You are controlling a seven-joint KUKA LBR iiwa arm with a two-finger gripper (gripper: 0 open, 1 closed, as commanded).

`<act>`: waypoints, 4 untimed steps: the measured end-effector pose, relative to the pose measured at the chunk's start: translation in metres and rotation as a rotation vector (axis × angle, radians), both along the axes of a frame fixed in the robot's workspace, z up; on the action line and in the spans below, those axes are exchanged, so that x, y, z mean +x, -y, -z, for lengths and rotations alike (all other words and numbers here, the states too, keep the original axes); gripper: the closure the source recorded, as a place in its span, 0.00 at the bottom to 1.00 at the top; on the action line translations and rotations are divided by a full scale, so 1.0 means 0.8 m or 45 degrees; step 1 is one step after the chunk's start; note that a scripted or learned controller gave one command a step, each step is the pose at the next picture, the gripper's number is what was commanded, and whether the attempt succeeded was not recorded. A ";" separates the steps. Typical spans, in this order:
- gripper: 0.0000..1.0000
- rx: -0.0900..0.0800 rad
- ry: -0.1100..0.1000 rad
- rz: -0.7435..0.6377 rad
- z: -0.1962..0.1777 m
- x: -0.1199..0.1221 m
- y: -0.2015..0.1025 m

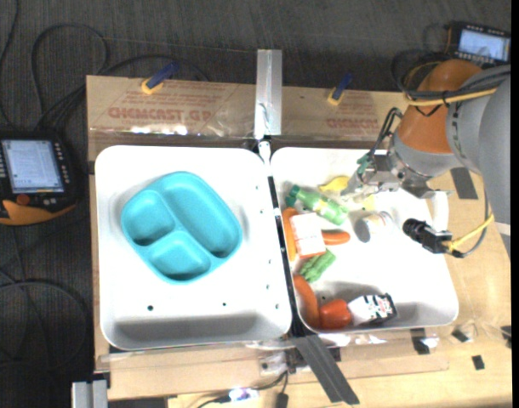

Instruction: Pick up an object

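White plastic makes up the two shallow bins on the table: the left bin (123,313) holds a turquoise divided plate (181,224), lying flat near its middle. The right bin (430,300) carries a jumble of small things along its left side. The grey arm (485,130), with its orange band (434,113), reaches in from the right, and its gripper (367,181) hangs low over the far part of the right bin, just beside a yellow item (334,183) and a green bottle (315,202). Whether anything sits between the gripper's tips I cannot tell. Nearer lie a white and orange box (308,235), a green pod (316,265), a red pepper (334,314) and a black-and-white toy (372,308).
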State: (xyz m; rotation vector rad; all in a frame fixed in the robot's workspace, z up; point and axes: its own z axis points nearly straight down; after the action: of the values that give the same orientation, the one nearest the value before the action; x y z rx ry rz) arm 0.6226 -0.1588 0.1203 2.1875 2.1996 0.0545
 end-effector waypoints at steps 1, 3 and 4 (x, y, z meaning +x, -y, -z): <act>1.00 0.001 -0.001 0.001 -0.011 0.000 0.000; 1.00 0.000 -0.070 -0.035 -0.105 -0.065 -0.083; 1.00 0.004 -0.069 0.064 -0.146 -0.036 -0.072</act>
State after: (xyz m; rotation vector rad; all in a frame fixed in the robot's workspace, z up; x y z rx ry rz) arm 0.5934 -0.1008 0.2367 2.2709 2.1716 -0.0030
